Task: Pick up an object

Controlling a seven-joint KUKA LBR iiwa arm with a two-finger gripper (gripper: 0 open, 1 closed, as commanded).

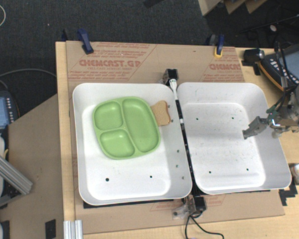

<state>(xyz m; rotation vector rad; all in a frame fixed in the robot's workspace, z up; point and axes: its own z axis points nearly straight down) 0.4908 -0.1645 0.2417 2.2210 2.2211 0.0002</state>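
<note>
A green plate point(126, 128) with three compartments lies in the left bin point(89, 183), toward its back. A small tan block point(162, 113), like a slice of toast, rests against the plate's right rim near the divide between the bins. My gripper point(251, 129) hangs over the right side of the right bin point(229, 180), far from both objects. It reaches in from the right edge of the view and nothing shows in it.
Both bins sit on a cardboard sheet point(109, 59) held by clamps point(84, 41) at the back. A black clip point(171, 75) stands at the back between the bins. Cables and equipment point(281, 66) crowd the right edge.
</note>
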